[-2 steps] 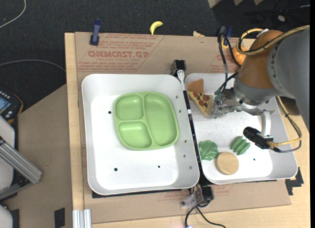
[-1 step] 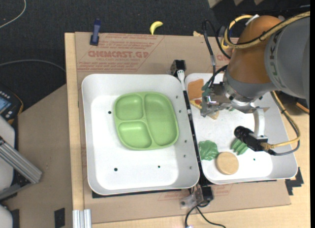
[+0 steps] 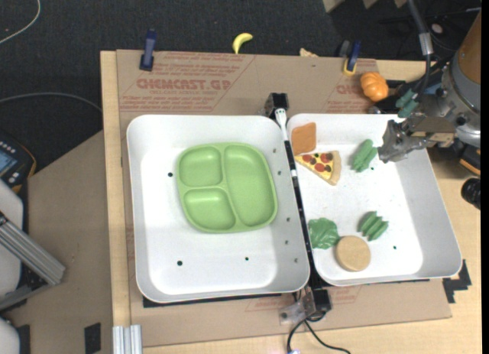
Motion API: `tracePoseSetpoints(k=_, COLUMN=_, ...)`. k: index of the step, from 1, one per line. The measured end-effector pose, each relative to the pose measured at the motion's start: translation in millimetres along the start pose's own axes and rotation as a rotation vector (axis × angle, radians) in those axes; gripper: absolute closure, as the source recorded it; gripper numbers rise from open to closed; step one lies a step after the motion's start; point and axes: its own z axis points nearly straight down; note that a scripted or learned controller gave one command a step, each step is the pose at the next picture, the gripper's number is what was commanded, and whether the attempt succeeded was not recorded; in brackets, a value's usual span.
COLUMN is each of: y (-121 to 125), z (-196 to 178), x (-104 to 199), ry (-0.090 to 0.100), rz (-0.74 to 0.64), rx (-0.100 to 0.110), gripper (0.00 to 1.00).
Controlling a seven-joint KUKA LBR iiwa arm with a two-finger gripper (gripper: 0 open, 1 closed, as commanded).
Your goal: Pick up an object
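Two white bins sit side by side: near in the right bin (image 3: 428,192) lie a tan cookie (image 3: 353,253) and two green pieces, farther back a pizza slice (image 3: 320,165) and a green pod (image 3: 363,155). Just right of that pod hangs the gripper (image 3: 391,146), its state unclear. The left bin (image 3: 153,192) holds a green divided plate (image 3: 227,186).

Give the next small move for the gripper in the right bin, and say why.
Probably shift the gripper a little toward the left bin and lower it over the small green leafy toy vegetable. That piece lies just beside the gripper on the floor of the right white bin, nearest of all, with bare floor around it.
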Motion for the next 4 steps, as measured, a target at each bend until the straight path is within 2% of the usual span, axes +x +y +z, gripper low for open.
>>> tracePoseSetpoints(k=1, y=1.5, z=-14.9, x=82.3, ry=0.001, rz=-0.007, rx=0.012, gripper=1.0)
tracePoseSetpoints(k=2, y=2.2, z=-57.5, x=115.0, ry=0.0, rz=-0.002, rx=0.012, gripper=1.0)
tracePoseSetpoints(k=3, y=-1.4, z=46.0, x=167.4, ry=-0.003, rz=-0.004, rx=0.029, gripper=1.0)
tracePoseSetpoints(k=4, y=0.7, z=29.3, x=164.8, ry=0.0, rz=0.0, rx=0.016, gripper=1.0)
